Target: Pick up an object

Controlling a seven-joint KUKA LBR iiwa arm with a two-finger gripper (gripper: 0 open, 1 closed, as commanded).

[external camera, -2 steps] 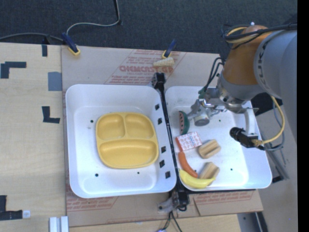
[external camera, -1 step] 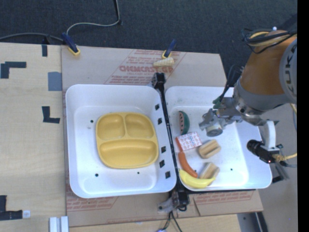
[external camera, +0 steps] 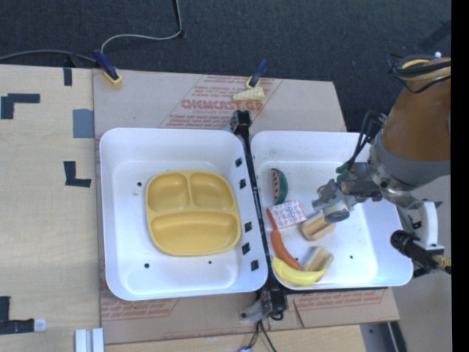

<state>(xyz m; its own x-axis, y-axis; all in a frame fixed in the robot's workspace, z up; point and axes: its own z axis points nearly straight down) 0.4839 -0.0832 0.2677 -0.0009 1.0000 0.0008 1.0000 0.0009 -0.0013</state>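
Observation:
My gripper (external camera: 331, 205) hangs over the middle of the right bin (external camera: 366, 149), coming in from the right. Directly under and left of it lies a tan bread-like piece (external camera: 314, 229), touching or nearly touching the gripper's tip. A second tan piece (external camera: 318, 257) lies nearer the front. Along the bin's left side are a watermelon slice (external camera: 277, 185), a red and white packet (external camera: 288, 214), an orange carrot (external camera: 281, 246) and a yellow banana (external camera: 297, 274) at the front left corner.
The left bin (external camera: 121, 196) holds a yellow divided plate (external camera: 193, 213). A black divider with clips (external camera: 248, 189) runs between the bins. A small yellow wedge (external camera: 249, 94) and blue clamps sit on the cardboard behind the bins.

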